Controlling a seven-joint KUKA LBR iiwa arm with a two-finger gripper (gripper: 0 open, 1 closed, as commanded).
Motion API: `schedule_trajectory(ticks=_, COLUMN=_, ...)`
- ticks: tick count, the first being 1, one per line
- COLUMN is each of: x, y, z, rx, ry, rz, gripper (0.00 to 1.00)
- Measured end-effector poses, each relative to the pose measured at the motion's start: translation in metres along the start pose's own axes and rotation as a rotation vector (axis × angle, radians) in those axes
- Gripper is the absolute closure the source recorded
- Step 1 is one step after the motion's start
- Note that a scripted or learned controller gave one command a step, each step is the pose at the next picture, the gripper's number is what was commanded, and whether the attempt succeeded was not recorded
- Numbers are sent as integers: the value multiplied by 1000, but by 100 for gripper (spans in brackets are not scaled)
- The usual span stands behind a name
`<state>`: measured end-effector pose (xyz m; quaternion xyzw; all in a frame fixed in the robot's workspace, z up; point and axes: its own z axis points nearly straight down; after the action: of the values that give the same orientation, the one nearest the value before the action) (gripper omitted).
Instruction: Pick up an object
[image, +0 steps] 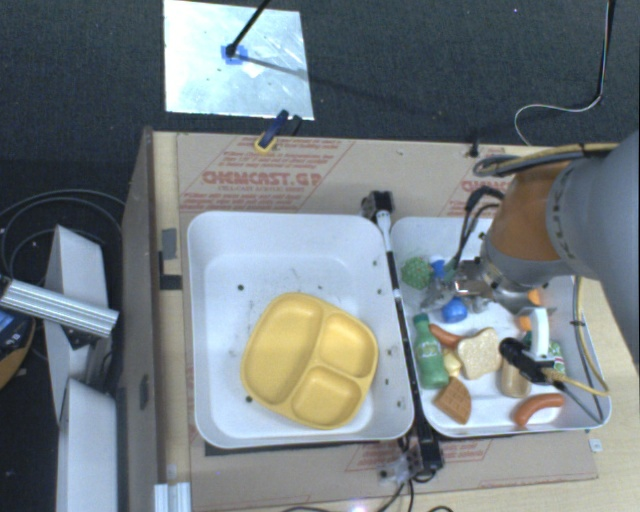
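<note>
The gripper (452, 290) hung low over the right bin (572, 425), among the toy food at its upper left.

Whether it was open or closed could not be told, and nothing showed in its grasp. Just beside it lay a green ball (416, 271) and a blue piece (454, 310); nearer the front were a green bottle (431, 352), bread slice (479, 352), cracker (453, 400) and sausage (538, 408). A yellow tray (308, 358) sat in the left bin (220, 330).

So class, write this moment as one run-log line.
arm: over right bin | gripper: low among toys, by blue piece | grasp: unclear | yellow tray: in left bin
</note>
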<state>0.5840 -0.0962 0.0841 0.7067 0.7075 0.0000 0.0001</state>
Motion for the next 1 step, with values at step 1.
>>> schedule_trajectory(ticks=1, x=1, y=67, z=-1, rx=-3, ry=0, rz=-4, gripper=0)
